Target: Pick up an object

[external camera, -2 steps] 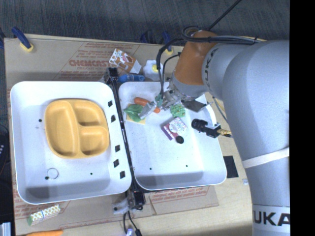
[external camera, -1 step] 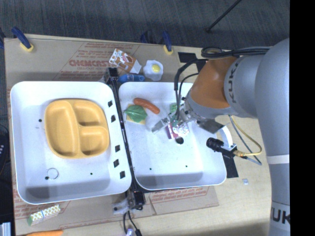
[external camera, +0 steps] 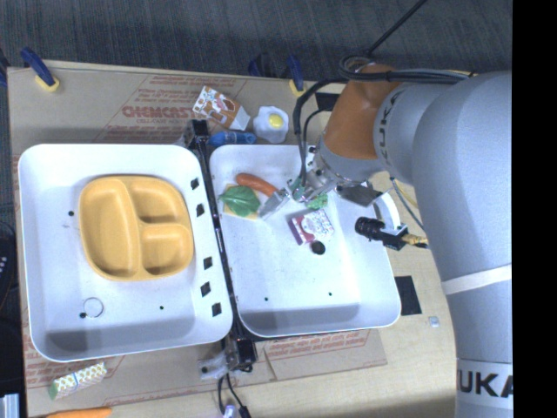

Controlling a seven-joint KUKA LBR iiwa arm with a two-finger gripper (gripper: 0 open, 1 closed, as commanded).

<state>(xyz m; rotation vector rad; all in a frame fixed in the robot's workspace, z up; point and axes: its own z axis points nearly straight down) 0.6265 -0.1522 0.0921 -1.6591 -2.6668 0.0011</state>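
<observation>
KUKA arm (external camera: 452,172) enters from the right and reaches over the R bin (external camera: 305,307); L bin (external camera: 43,233) holds a yellow divided tray (external camera: 135,225). Jaws (external camera: 300,190) are low in the R bin's upper part, state can't be told. Near them: maroon packet (external camera: 312,225) just below, green item (external camera: 239,200) and orange, possibly carrot-like, piece (external camera: 255,182) to the left.
</observation>
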